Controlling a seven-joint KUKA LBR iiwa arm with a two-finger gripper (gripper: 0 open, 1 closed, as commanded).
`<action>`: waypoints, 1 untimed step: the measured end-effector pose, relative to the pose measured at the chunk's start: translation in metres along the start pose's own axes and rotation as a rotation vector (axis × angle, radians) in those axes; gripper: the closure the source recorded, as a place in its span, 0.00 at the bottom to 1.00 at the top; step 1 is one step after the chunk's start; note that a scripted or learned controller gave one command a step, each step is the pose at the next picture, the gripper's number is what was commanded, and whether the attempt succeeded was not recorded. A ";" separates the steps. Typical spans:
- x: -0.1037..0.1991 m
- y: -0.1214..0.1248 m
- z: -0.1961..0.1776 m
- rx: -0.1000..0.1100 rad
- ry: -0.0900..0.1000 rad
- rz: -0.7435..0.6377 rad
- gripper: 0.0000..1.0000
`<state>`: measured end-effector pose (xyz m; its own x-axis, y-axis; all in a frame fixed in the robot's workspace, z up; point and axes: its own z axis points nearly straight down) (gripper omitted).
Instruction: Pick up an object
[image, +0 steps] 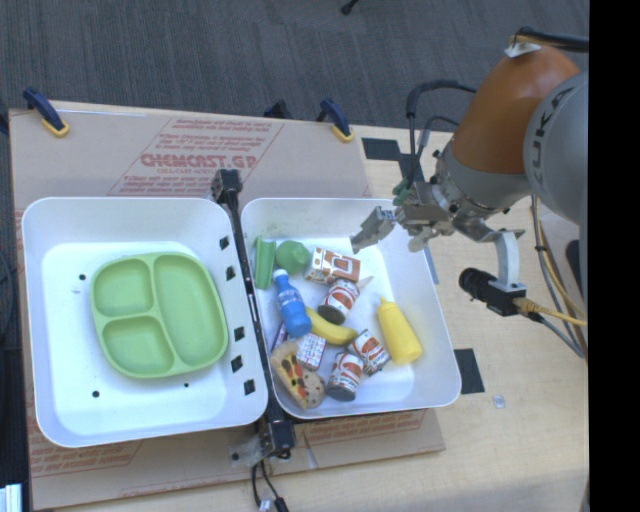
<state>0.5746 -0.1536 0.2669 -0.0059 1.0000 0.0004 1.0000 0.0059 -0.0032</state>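
The right bin (425, 385) holds a jumble of small items. Among them are a blue bottle (293, 303), a banana (330, 327), a yellow squeeze bottle (399, 331), a red-and-white carton (333, 265), several small cans such as one (341, 297) and two green pieces (265, 262). My gripper (392, 236) hangs over the bin's far right corner, just right of the carton. It is open and its fingers (366, 234) hold nothing.
A green divided plate (158, 312) lies in the left bin (40, 400). Black clips (227, 183) join the two bins along the middle wall. Both bins rest on cardboard (200, 150) clamped at the back. A cable and black fitting (490, 288) hang right of the bin.
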 end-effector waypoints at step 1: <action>0.000 0.000 0.000 0.000 0.000 0.000 0.00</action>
<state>0.5746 -0.1536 0.2669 -0.0059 1.0000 0.0004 1.0000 0.0059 -0.0032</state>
